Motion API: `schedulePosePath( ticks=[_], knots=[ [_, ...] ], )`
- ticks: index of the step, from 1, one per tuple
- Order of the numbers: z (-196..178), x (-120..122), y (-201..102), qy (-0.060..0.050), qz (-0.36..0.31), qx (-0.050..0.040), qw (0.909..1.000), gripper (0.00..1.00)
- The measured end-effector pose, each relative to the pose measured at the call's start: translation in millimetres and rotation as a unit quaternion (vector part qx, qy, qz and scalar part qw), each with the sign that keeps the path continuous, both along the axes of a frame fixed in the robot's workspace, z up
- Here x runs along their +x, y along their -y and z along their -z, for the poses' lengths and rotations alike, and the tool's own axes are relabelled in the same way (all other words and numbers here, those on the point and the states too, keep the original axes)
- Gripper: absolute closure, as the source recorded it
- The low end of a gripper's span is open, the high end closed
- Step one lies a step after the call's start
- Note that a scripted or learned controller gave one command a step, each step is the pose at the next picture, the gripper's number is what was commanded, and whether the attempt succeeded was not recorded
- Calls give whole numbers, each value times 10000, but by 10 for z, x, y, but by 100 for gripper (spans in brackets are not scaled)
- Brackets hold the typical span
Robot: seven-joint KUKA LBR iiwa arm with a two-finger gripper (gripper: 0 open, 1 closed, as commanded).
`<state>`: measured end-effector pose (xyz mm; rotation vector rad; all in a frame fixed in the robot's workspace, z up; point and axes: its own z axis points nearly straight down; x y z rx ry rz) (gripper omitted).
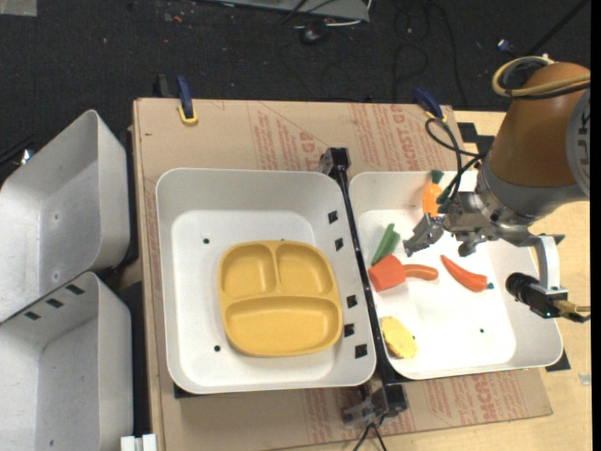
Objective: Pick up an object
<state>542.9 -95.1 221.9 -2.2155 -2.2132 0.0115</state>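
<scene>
My gripper (444, 242) hovers over the middle of the right bin (526, 346), its fingers spread open with nothing between them. Just below it lie a red chili pepper (465, 272) and an orange-red piece with a short handle (390, 273). A green pod (385, 242) lies to the left of the left finger. Behind the gripper, near the bin's back wall, an orange carrot-like piece (430, 198) is partly hidden by the wrist. A yellow lumpy piece (398, 338) rests at the bin's front left.
The left bin (178, 252) holds a yellow divided plate (280, 299). A black divider (352, 252) runs between the bins. The grey and orange arm (540, 148) covers the right bin's back right. Two white containers (56, 280) stand off the bench at left.
</scene>
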Motion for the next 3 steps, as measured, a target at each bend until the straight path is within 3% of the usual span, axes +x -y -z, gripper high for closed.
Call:
schedulePosePath(
  ticks=[1,2,3],
  knots=[
    [-57,25,1,59,-10,-8,10000,0],
    [569,-9,46,31,6,-6,10000,0],
    [1159,25,-24,72,7,5,10000,0]
  ],
)
